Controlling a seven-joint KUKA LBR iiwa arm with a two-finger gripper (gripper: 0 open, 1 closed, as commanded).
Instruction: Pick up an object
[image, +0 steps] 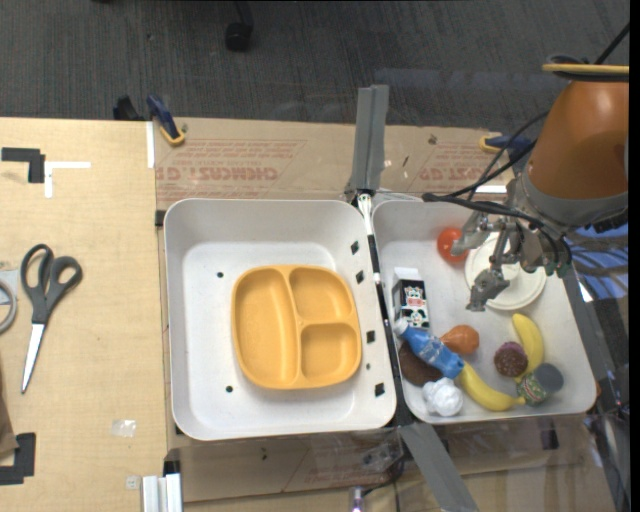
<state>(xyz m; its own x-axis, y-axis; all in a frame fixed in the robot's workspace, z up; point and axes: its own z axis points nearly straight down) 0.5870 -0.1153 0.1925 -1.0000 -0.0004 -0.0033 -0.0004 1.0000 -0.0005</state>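
While I hang over the far end of the right bin, my gripper points down toward a white round dish with its fingers spread apart and nothing between them. So I judge this to be the approach step: no object is chosen by contact yet, and the pick itself is not yet done.

Everything I could take lies in this same bin. A small red ball sits just to the left of my fingers, near the bin's far wall. Nearer the middle, a black-and-white carton lies close to the divider, with a blue bottle below it and an orange ball touching the bottle's side. Two bananas curve along the near right corner, with a dark purple fruit between them and a white crumpled thing at the near edge. The left bin holds a yellow divided tray, well apart from me.

My next move, as I read it, calls for settling on one target and lining my open fingers on either side of it before descending. The red ball is nearest, but it is round and may roll off; the cluster by the bottle is crowded, so a finger could land on a neighbour.
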